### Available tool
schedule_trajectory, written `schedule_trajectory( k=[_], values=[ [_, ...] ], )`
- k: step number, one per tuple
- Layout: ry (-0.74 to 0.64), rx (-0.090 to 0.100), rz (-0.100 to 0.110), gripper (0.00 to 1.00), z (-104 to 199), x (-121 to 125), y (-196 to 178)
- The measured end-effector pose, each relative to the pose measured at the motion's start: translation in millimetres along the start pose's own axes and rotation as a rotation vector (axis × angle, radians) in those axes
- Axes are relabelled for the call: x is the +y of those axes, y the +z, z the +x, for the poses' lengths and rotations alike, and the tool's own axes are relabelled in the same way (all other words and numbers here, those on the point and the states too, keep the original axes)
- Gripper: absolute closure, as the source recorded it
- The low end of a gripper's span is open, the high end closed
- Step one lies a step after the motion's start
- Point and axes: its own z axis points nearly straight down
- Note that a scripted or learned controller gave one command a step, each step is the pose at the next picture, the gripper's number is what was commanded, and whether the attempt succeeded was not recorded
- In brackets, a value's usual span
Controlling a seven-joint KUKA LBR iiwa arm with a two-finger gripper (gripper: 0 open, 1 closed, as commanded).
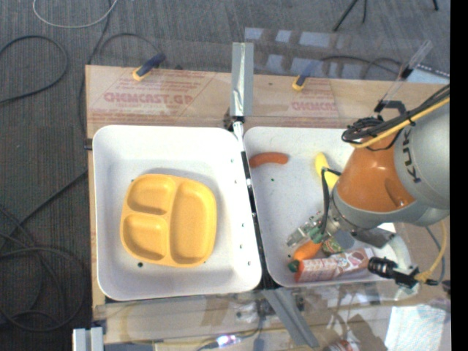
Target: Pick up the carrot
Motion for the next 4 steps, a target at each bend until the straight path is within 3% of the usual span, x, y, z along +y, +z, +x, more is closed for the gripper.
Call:
schedule_trajectory(
  k=[1,2,3,4],
  values=[
    [0.000,0.000,0.000,0.00,0.1,0.0,0.1],
    [0.125,0.005,-0.001,0.00,-2.9,-1.6,9.2],
    [0.126,0.004,-0.003,1.00,-2.9,-0.4,-0.5],
    [0.126,0.004,-0.003,0.00,-2.9,-0.6,-0.4]
  ],
)
